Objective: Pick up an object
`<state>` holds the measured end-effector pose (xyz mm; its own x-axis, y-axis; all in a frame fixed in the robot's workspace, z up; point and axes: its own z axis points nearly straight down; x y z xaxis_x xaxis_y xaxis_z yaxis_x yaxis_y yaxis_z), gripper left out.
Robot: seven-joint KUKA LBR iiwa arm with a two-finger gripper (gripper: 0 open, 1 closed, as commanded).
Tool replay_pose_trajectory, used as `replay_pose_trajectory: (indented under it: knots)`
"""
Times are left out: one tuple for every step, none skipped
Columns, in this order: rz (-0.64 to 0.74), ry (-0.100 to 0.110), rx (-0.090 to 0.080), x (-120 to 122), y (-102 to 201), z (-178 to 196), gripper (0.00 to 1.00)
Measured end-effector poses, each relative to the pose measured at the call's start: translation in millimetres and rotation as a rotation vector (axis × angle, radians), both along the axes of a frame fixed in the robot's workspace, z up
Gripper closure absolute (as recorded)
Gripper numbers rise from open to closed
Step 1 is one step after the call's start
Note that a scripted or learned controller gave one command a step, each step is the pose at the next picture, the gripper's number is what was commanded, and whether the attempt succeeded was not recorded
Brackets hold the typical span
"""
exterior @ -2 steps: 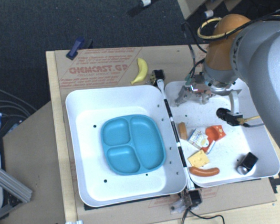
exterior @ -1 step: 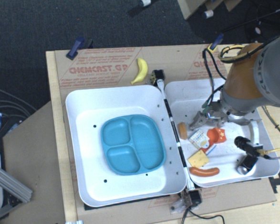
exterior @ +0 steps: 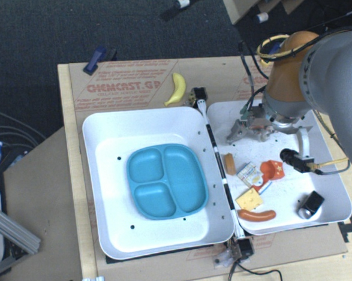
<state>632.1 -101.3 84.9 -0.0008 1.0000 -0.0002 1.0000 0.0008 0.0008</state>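
My gripper [exterior: 247, 132] hangs low over the far left part of the right bin [exterior: 332, 183], with nothing seen in it. In front of it several small things lie on the bin floor: a brown stub [exterior: 229, 163], a white packet [exterior: 247, 174], a red-orange toy [exterior: 272, 170], a yellow cheese wedge [exterior: 250, 199] and a sausage [exterior: 256, 215]. A black block [exterior: 311, 204] lies near the bin's front right corner. The nearest of them, the brown stub, sits a short way in front and to the left of the gripper.
The left bin [exterior: 103, 172] holds a blue divided plate [exterior: 167, 181]. A banana [exterior: 175, 89] lies on the bench behind the bins, and a blue object [exterior: 95, 60] at the bench's far edge. The grey arm [exterior: 333, 66] fills the upper right.
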Motion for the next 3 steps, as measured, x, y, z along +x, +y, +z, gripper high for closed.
replay_pose_trajectory:
  knots:
    - [0.0, -0.001, 0.0, 34.7, 6.6, 0.2, 0.0]
    - [-0.002, 0.003, 0.001, -47.3, 3.8, -0.6, 0.0]
    - [0.0, 0.0, 0.0, 34.7, -2.3, 0.2, 0.0]
